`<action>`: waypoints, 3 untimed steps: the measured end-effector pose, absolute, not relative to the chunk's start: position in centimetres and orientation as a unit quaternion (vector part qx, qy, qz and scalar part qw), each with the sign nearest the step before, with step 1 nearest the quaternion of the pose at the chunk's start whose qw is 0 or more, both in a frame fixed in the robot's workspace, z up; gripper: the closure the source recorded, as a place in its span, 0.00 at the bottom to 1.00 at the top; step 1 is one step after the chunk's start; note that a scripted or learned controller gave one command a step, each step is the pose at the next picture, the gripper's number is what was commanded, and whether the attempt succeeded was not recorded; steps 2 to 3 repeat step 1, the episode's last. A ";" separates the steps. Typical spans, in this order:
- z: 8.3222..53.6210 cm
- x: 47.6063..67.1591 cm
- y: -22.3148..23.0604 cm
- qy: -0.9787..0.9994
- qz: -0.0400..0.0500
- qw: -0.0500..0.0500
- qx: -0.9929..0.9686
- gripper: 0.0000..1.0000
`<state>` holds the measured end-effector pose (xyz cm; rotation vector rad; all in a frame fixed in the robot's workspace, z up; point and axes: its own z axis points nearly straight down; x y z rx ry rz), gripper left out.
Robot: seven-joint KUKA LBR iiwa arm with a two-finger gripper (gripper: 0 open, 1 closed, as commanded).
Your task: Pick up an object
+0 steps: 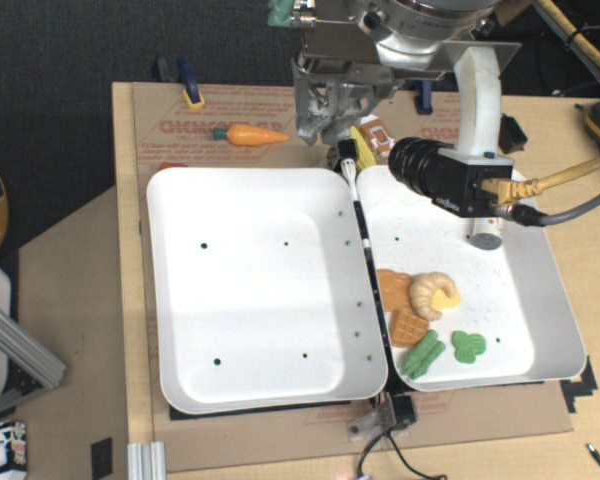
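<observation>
Hand [323, 118] hovers beyond the bins, beside the toy carrot [255, 136]

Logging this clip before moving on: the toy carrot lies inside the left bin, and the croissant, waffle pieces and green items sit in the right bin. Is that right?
Not quite. The carrot is not inside the left bin; the camera view shows it on the cardboard behind that bin's far rim. The rest holds: the croissant, waffle pieces and green items sit in the right bin.
</observation>
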<state>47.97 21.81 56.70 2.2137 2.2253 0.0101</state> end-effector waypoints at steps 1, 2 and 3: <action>56.6 48.0 21.8 0.709 0.002 0.001 0.705 0.00; 56.6 48.0 21.8 0.709 0.002 0.001 0.705 0.00; 56.6 48.0 21.8 0.709 0.002 0.001 0.705 0.00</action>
